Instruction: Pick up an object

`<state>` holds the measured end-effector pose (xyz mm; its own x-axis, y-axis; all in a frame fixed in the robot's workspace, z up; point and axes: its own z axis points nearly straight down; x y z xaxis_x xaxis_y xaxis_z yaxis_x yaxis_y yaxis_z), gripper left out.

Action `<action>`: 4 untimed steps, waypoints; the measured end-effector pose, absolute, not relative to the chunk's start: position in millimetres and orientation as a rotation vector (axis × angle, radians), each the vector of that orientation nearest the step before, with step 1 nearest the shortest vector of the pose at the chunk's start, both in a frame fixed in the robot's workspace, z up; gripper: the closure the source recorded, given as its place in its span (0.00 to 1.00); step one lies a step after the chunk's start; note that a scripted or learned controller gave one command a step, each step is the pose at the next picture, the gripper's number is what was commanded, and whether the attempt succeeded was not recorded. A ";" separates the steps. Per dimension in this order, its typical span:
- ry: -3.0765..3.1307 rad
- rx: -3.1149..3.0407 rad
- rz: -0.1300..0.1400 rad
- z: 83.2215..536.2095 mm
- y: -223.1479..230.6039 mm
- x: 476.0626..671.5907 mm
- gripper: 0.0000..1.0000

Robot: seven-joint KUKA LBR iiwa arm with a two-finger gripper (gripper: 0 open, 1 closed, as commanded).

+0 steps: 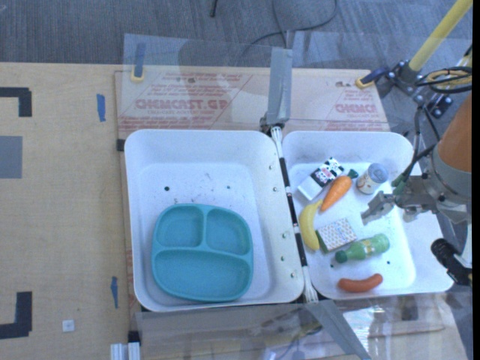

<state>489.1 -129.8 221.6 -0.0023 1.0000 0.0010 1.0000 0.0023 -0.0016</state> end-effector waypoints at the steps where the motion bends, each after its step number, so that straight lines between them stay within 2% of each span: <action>1: -2.347 -2.093 -0.003 252.2 -91.0 498.6 0.00; 2: -2.447 -1.975 -0.002 228.7 -106.5 567.0 0.00; 3: -2.583 -1.788 -0.001 125.9 -115.8 479.0 0.00; 4: -2.558 -1.853 -0.014 96.4 -122.4 573.6 0.00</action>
